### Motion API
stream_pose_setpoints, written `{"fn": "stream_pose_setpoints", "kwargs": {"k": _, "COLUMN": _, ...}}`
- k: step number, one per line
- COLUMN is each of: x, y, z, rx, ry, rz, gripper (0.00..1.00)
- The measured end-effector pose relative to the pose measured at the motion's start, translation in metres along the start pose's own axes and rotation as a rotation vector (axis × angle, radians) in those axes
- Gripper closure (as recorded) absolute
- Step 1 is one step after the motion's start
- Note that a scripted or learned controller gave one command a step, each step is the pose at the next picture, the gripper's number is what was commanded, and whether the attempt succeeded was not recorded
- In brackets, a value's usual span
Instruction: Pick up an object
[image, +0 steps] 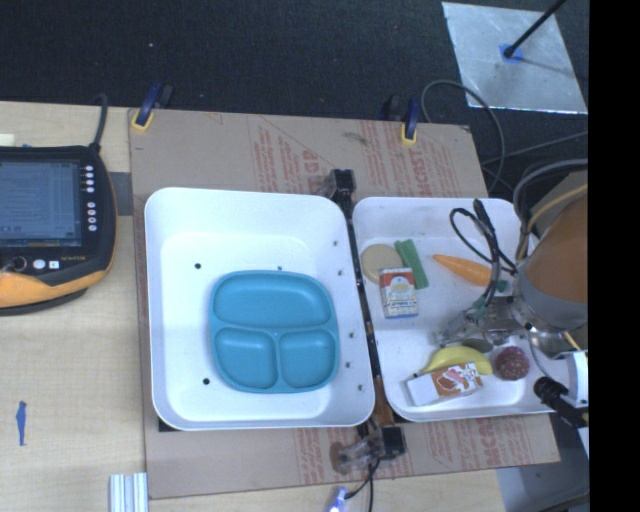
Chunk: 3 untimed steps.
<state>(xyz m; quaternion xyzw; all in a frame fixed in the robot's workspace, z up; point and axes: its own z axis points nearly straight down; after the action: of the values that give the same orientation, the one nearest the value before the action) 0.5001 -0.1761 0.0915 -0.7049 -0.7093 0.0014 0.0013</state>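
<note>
The right bin (440, 215) holds several small items. A tan round disc (378, 261) and a green block (410, 263) lie at its far left, with a small red and white box (398, 293) just in front of them. An orange carrot (462, 267) lies mid-bin. A yellow banana (458, 358), a red and white carton (446, 384) and a dark red round piece (512, 363) sit near the front wall. My gripper (478, 322) hangs low over the bin's middle, just above the banana and below the carrot. I see nothing held in it.
The left bin (180, 235) holds a blue divided plate (273, 330). My arm (560, 262) covers the right bin's right side, and black cables (480, 232) loop beside it. A tablet-like pendant (45, 225) lies left of the bins.
</note>
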Motion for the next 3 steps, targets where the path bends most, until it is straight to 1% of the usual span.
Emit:
{"fn": "stream_pose_setpoints", "kwargs": {"k": 1, "x": 0.064, "y": -0.012, "z": 0.000, "rx": 0.000, "ry": 0.000, "rz": -0.002, "gripper": 0.00}}
{"fn": "stream_pose_setpoints", "kwargs": {"k": 2, "x": 0.025, "y": 0.060, "z": -0.063, "rx": -0.002, "ry": -0.001, "rz": 0.002, "gripper": 0.00}}
{"fn": "stream_pose_setpoints", "kwargs": {"k": 3, "x": 0.056, "y": 0.017, "z": 0.000, "rx": 0.001, "ry": 0.000, "rz": 0.002, "gripper": 0.00}}
